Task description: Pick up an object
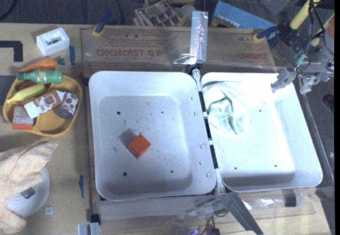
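Two white bins, left and right, of smooth, slightly glossy plastic. Orange block, matt. Pale cloth, soft and crumpled. Wooden bench, matt. Yellow bowl, smooth plastic. Towel, rough fabric.

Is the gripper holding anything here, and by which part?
Nothing is held. The gripper hangs open over the right bin's far corner; the orange block lies in the left bin.

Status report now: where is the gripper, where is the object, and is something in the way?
Gripper over top right edge of right bin, holding nothing. Orange block lies in left bin, untouched. Pale cloth in right bin, not blocking the block.
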Tool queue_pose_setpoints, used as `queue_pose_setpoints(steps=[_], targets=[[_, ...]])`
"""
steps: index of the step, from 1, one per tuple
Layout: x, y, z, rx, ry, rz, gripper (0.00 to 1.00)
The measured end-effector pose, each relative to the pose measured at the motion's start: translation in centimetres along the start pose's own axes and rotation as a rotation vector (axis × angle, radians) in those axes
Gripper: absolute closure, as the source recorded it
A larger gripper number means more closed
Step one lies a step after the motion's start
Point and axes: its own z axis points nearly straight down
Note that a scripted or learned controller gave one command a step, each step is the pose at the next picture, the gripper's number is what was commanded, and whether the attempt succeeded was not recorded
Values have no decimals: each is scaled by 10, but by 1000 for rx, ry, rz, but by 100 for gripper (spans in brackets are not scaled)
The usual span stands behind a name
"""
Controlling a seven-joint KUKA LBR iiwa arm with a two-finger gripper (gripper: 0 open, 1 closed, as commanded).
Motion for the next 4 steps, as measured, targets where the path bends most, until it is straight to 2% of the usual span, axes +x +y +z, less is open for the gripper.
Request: queue_pose_setpoints(steps=[1,2,3,4], targets=[[60,10,101,-1,0,-220,0],[68,2,172,-13,-3,-238,0],[67,3,160,-18,-2,-234,100],[117,17,78,-3,-2,-14,100]])
